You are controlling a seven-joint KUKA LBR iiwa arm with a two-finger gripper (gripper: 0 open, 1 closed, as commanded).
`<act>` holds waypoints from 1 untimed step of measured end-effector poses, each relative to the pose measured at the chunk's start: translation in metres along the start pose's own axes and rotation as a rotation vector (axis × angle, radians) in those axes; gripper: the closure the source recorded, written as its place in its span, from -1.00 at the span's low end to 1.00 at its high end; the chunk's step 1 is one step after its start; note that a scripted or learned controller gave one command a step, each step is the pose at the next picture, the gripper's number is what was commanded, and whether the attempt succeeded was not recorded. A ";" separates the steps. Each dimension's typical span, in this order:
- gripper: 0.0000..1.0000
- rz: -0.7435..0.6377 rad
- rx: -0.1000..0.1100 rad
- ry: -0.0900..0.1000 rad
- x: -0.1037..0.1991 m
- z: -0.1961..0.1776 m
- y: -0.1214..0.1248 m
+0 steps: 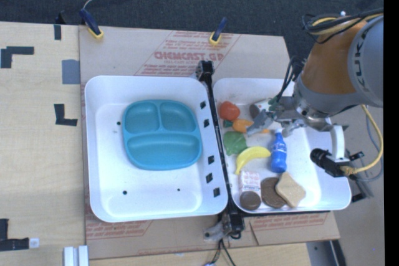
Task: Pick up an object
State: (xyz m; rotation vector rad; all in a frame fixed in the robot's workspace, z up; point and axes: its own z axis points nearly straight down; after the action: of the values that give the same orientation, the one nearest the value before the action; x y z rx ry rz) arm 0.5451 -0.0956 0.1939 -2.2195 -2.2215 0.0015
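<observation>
One blue bottle point(278, 156), white cap, lying beside yellow banana point(251, 156)

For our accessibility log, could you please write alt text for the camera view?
A grey arm's gripper hovers over the right white bin of toy food, near an orange piece and a blue bottle; the left white bin holds a blue divided plate.
</observation>
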 end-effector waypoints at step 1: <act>-1.00 0.001 -0.006 -0.003 -0.057 0.107 0.028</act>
State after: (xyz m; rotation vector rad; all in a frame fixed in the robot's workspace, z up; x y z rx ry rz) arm 0.5732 -0.1529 0.0868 -2.2250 -2.2247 -0.0022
